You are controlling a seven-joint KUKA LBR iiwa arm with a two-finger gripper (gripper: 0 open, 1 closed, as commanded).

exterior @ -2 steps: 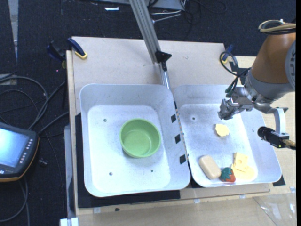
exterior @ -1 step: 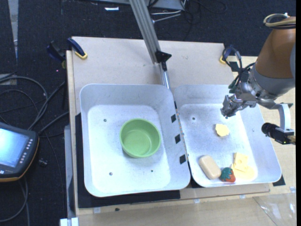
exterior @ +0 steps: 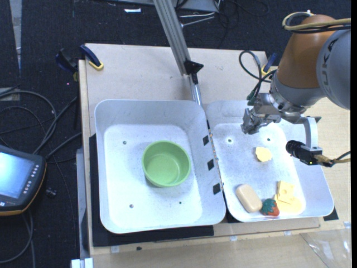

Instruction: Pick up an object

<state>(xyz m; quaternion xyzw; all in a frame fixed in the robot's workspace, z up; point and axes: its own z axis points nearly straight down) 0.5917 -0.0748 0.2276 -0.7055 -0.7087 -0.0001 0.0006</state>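
**Arm over right bin, four items loose on its floor**

Camera view. Two white bins sit side by side on the bench (exterior: 145, 66). The left bin (exterior: 111, 149) holds one green bowl (exterior: 166, 163), upright, near the middle of its floor, with bare floor all round it and well apart from every wall.

The right bin (exterior: 234, 149) holds the small items. A pale yellow lump (exterior: 263, 154) lies near the middle, apart from the others. A tan oval piece (exterior: 249, 197) lies toward the front edge. Just to its right is a small red and green item (exterior: 270, 207), which touches or nearly touches a flat yellow piece (exterior: 289, 197) near the front right corner. That front cluster sits close to the rim. The rear and left part of this bin's floor is bare.

The arm comes in from the right, orange band above the wrist. The gripper (exterior: 252, 124) hangs over the rear part of the right bin, behind and slightly left of the yellow lump and apart from it. Jaws: cannot tell whether open or closed; nothing seen between them.

A metal pole (exterior: 175, 32) slants across the bench behind the bins.
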